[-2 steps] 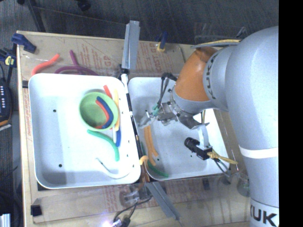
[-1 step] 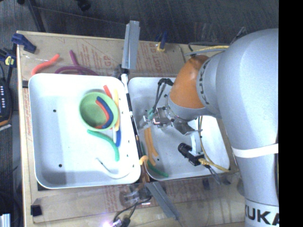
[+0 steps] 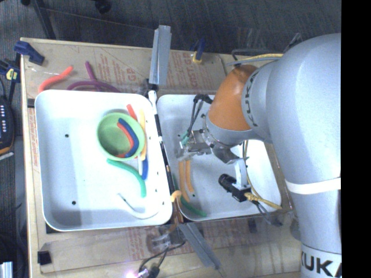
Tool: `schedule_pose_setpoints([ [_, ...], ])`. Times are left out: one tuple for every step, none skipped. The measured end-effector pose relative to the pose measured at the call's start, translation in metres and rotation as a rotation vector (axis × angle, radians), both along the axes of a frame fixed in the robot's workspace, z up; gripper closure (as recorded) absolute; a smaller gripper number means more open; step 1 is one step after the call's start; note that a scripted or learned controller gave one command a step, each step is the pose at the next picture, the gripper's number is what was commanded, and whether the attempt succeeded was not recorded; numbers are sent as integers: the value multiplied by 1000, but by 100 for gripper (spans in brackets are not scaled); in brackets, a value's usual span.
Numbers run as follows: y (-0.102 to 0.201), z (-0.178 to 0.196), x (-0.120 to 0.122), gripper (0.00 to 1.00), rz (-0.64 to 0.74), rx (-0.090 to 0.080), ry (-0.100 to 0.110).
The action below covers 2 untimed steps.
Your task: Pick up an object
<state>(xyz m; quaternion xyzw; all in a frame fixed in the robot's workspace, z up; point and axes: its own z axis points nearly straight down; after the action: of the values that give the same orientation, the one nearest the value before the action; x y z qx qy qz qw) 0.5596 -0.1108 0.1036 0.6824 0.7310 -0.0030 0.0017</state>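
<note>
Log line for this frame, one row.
gripper low in right bin, near its left wall | tan strip beside it | held: nothing seen | left bin: green bowl, strips

A green bowl [image 3: 110, 135] sits upright in the left bin [image 3: 58, 172], red strip [image 3: 128, 138] and blue strip [image 3: 137, 135] curled inside; a green strip [image 3: 132, 171] curves just below it. An orange strip [image 3: 186, 178] lies in the right bin [image 3: 211, 198] by its left wall.

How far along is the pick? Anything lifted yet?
Done: the gripper is down in the right bin, next to the orange strip. In hand: nothing visibly lifted; the strip lies on the bin floor. Left: grasp and lift it, or another piece.
</note>
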Motion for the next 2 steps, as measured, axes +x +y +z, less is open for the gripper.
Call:
schedule_pose_setpoints([
  [-2,1,0,0,-2,-4,-1],
  [-1,10,0,100,1,0,2],
])
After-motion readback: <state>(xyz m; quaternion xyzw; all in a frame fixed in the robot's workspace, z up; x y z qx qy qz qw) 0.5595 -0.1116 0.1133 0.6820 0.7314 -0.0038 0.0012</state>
